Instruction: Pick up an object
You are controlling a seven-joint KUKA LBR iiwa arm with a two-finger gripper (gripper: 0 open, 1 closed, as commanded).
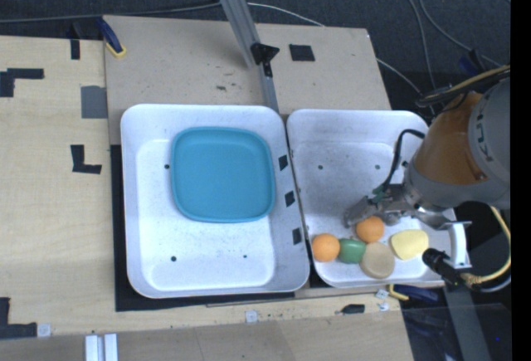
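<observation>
In the right bin (332,143), low against its front wall, a small cluster of items sits together: an orange ball (325,248) at the left, a green piece (352,251) touching it, a tan rounded piece (377,260) just beside the green one, a yellow piece (409,244) at the right, and a second orange ball (370,229) lying just behind the green and tan ones. The gripper (383,203) hangs directly above that second orange ball, its dark metal parts reaching down toward it; from this slant it cannot be told whether the claw is spread or closed, nor whether it touches the ball. The arm (456,152), grey with its orange band, comes in over the bin's right wall and hides that corner. The neighbours crowd the ball closely on its front and right sides. The rest of the right bin's floor is bare and scuffed. The left bin (145,210) holds a blue plate (222,174) lying flat in its back half. A grey metal bar (236,2) slants down to the seam between the two bins
</observation>
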